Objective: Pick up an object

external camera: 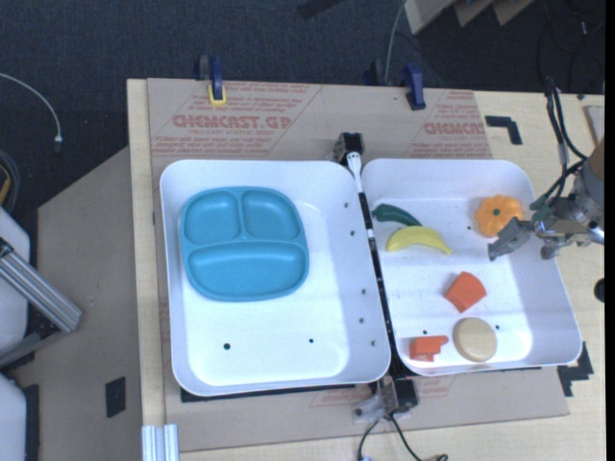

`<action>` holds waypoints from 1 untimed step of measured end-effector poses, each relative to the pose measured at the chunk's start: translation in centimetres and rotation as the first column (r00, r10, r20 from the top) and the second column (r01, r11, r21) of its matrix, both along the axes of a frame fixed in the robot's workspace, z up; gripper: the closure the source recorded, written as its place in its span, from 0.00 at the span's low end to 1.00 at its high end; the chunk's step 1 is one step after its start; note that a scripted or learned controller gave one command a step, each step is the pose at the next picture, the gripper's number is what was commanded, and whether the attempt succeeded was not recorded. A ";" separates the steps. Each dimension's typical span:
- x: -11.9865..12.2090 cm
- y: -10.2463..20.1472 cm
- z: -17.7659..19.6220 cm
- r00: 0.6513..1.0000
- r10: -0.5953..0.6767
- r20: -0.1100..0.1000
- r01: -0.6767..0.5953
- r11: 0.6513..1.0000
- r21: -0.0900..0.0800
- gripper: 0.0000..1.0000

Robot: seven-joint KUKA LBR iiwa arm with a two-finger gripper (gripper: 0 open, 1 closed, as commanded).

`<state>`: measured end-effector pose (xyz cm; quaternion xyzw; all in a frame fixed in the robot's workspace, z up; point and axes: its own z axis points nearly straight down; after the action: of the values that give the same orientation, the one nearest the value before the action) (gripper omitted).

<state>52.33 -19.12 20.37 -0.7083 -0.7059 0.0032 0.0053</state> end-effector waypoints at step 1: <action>0.3 0.0 0.6 1.000 0.004 0.012 -0.003 1.000 -0.003 0.00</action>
<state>52.64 -19.09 20.99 -0.7071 -0.7072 0.0001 -0.0002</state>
